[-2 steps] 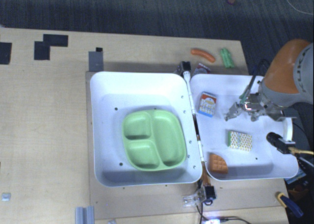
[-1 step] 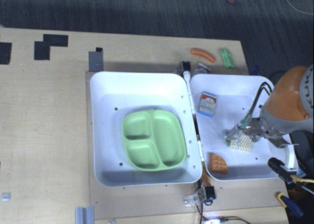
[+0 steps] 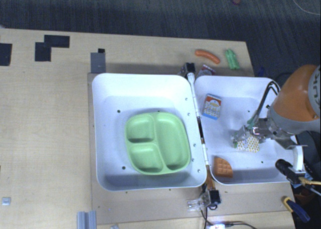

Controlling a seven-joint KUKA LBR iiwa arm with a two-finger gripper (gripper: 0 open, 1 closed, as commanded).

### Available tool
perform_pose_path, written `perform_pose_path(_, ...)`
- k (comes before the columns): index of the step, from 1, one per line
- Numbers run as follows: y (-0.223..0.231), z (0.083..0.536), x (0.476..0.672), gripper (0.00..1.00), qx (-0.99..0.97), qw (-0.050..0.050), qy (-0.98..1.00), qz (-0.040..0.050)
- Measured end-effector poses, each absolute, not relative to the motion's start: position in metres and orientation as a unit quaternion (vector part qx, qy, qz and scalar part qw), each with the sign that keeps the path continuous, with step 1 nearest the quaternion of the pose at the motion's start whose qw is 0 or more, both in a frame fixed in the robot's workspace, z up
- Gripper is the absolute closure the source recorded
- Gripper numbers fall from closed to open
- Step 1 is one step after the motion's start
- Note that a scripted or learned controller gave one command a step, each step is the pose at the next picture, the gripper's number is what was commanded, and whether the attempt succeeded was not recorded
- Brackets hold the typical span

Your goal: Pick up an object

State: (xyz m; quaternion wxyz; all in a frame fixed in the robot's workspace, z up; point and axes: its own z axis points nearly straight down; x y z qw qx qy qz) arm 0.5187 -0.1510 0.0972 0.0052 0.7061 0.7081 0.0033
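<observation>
the hand (image 3: 246, 135) is lowered into the right bin (image 3: 235, 90), directly over a small pale speckled object (image 3: 249, 145) near the bin's middle; whether the object is gripped cannot be told. a blue-and-white carton (image 3: 212, 106) is seen in the same bin nearer the dividing wall, and an orange-brown item (image 3: 223, 167) in its near corner. a green divided plate (image 3: 158, 142) is held in the left bin (image 3: 110, 97). an orange sausage (image 3: 207, 56) and a green item (image 3: 231, 58) are seen on the counter (image 3: 45, 138) beyond the bins.

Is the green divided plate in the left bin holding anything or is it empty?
Empty. The green divided plate lies flat in the left bin, and all three compartments show only bare green surface.
</observation>
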Motion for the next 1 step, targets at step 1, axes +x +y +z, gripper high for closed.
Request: perform_pose_path(1, -0.0689, 0.1964, 0.492, 1.0, 0.705, 0.001, 0.709, 0.002)
